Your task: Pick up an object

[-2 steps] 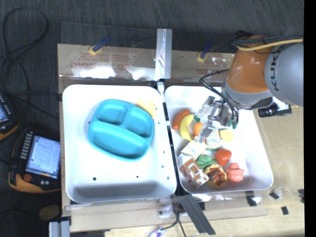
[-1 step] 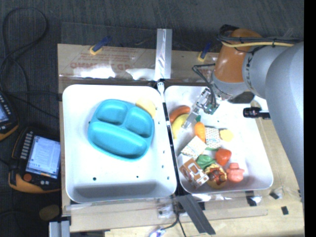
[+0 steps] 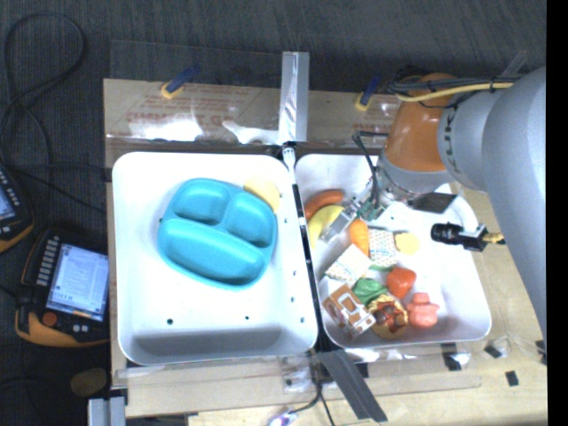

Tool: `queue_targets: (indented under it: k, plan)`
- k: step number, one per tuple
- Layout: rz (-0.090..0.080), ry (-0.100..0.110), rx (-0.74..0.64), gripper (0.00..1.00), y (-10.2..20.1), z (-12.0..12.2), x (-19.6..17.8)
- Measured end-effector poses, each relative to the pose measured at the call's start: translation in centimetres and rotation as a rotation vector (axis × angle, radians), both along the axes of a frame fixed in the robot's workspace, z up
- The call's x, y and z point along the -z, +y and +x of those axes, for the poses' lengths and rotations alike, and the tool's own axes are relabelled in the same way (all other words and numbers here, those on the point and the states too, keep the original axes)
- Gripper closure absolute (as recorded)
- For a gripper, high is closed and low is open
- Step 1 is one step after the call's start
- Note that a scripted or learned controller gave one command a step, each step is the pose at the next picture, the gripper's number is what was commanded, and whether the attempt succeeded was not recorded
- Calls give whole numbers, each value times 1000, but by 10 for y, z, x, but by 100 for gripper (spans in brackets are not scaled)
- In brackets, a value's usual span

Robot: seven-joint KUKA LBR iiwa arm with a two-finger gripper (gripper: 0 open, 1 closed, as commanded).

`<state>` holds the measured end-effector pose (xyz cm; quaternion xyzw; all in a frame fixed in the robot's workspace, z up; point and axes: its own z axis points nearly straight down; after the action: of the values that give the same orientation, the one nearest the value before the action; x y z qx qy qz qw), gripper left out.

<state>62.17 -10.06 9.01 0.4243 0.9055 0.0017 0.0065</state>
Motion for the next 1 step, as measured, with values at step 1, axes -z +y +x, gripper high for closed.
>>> queue_targets:
  k: [1]
  plan:
    - [-5, -4, -1, 100, -1, 1, -11]
